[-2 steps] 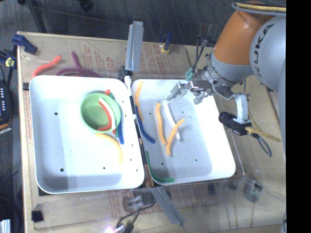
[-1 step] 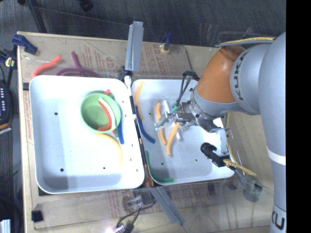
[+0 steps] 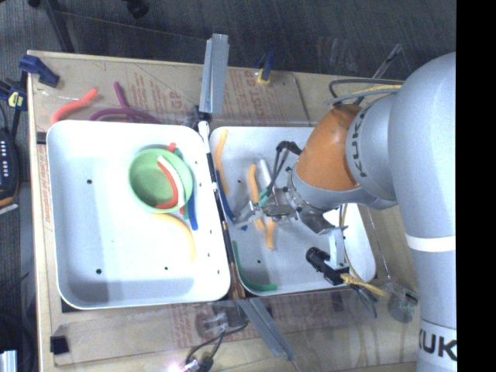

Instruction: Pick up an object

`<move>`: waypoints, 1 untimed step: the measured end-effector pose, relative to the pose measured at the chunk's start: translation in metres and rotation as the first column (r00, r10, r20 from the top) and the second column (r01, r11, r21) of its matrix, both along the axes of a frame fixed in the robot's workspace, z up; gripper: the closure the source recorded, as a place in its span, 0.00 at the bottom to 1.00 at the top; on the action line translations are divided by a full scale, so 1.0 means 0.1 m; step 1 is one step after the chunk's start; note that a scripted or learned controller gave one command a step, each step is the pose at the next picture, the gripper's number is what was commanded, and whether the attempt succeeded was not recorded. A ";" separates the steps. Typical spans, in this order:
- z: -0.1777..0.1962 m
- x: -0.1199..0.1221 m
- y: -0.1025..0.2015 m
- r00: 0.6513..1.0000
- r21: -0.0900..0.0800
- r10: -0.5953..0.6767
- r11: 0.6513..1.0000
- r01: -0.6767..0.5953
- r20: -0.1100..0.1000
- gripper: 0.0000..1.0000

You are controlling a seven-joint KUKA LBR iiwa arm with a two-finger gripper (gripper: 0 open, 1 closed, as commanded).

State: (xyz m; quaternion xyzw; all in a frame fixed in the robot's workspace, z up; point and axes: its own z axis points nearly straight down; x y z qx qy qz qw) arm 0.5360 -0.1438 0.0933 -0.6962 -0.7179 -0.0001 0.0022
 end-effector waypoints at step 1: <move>0.12 0.02 0.00 1.000 -0.002 0.005 1.000 -0.005 0.006 1.00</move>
